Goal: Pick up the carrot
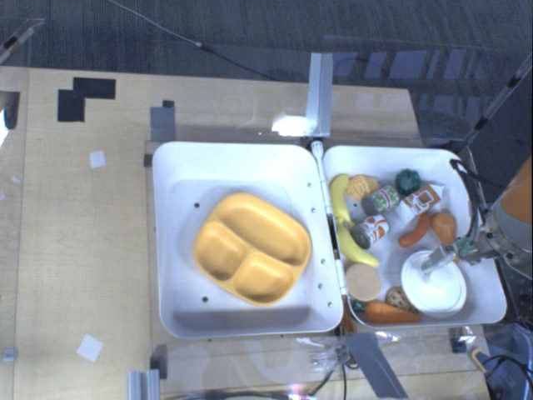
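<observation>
Now tool (441,257) over bowl (433,288); carrot (390,312) apart.

A robotics lab — bare wooden bench (75,248), two white bins (166,223), metal brackets (320,90).

Even, fairly bright overhead light, slightly cool. Strongest glare: a blown-out white patch on the tabletop (83,248) just behind the two bins, at the foot of the metal post (320,98). A smaller pinkish glint at the bottom edge of the frame. Left bin (175,190) shows a soft grey shadow along its inner walls; right bin (491,302) reads nearly pure white, little detail on its floor. Yellow tray (251,247) has a dull sheen, soft shading in its compartments. Dark backdrop at top, dim and grainy. Overall sharpness modest; small objects smeared, labels unreadable. Arm at right edge blurred.
</observation>
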`<state>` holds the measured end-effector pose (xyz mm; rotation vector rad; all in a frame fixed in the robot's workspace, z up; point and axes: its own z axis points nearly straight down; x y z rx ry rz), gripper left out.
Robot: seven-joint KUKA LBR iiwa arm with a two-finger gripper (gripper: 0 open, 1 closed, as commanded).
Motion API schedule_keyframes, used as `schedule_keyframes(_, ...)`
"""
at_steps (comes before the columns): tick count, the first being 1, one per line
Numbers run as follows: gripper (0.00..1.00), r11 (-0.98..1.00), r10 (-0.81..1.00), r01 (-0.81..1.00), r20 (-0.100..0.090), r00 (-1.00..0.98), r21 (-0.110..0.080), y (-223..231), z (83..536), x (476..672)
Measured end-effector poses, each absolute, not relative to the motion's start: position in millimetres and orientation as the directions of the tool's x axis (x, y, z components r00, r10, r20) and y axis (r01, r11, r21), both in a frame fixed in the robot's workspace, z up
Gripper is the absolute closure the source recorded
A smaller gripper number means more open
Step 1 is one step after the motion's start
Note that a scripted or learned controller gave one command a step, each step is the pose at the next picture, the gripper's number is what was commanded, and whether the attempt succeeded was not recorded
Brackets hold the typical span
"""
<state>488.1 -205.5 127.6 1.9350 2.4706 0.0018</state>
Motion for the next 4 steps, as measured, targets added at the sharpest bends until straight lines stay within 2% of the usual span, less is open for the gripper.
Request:
schedule_keyframes(1,0.0,0.083,0.997,0.997,-0.001,-0.083,0.004,-200,99,540.2)
schedule_keyframes(2,0.0,-0.042,0.999,0.999,-0.001,0.042,0.004,-166,126,488.0)
schedule_keyframes(3,0.0,-0.473,0.881,0.881,0.002,0.473,0.017,-181,92,571.8)
schedule_keyframes(4,0.0,-0.805,0.593,0.593,0.012,0.805,0.02,-168,93,563.0)
